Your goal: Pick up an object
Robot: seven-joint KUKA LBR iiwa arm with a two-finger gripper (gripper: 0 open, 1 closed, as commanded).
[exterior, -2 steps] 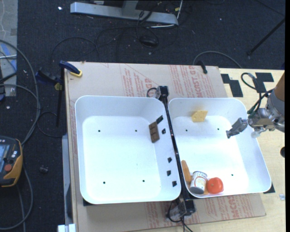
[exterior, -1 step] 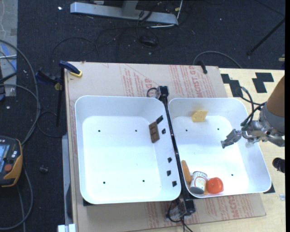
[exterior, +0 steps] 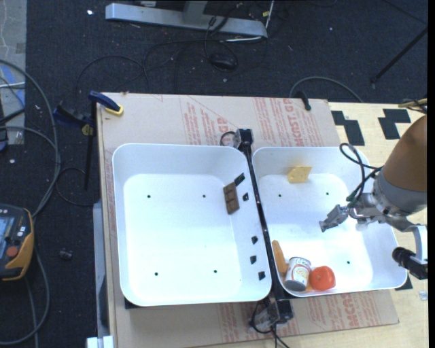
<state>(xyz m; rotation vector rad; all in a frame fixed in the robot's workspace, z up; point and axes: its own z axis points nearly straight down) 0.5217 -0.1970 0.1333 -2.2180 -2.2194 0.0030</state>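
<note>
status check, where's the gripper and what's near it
Gripper over right bin, nothing between fingers. Tomato, can, carrot bunched at near corner. Yellow piece at far side.

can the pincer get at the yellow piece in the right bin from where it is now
Probably yes. The pincer hangs over the right bin, and the yellow piece lies alone near the far wall with nothing between them.

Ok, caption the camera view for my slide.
KUKA gripper above the right bin, near tomato, can, carrot and yellow piece.

Dark speckled carpet (exterior: 54, 61), black cables (exterior: 41, 156) trailing, cardboard-topped bench (exterior: 177, 112), grey metal stand base (exterior: 183, 19)
</note>
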